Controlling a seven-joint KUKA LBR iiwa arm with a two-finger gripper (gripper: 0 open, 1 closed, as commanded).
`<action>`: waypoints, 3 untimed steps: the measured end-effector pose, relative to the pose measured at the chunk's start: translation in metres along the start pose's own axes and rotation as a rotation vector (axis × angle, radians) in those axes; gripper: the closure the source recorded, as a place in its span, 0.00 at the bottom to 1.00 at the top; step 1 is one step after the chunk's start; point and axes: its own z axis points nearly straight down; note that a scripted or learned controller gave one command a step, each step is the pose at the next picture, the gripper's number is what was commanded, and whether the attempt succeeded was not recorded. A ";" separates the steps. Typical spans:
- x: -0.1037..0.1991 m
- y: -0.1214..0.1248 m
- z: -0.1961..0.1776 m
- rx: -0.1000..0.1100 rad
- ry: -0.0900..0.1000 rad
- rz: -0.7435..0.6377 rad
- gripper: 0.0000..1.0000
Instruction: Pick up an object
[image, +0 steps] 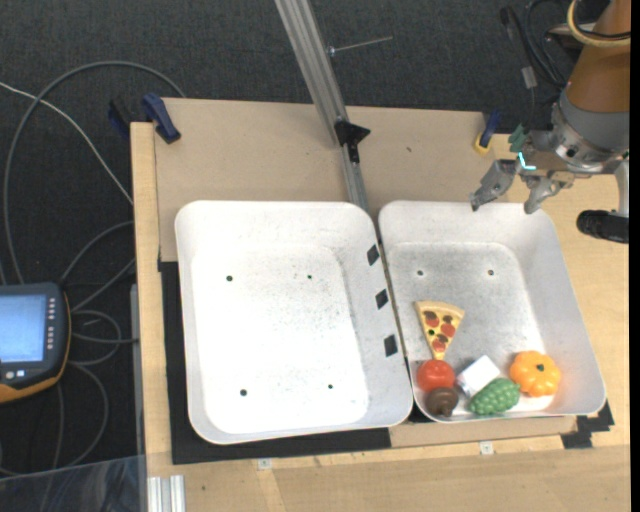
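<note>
Two bins sit side by side; in the right bin (560, 270), a pizza slice (439, 327) lies mid-left, with tomato (434, 375), broccoli (495, 397) and pumpkin (535, 372) along the near edge.

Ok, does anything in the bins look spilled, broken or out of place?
Nothing stands out. The pizza slice, tomato, orange pumpkin and green piece sit crowded in the right bin's near corner, all inside it. The gripper hangs open above its far rim.

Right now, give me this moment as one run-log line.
gripper: open, above right bin far rim | holding: nothing | near corner: pizza slice, tomato, orange pumpkin
</note>
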 end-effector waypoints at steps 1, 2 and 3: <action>0.000 0.000 -0.003 -0.003 -0.002 -0.001 0.00; 0.005 -0.002 0.060 0.001 0.000 -0.001 0.00; 0.014 0.002 0.118 0.002 0.000 -0.001 0.00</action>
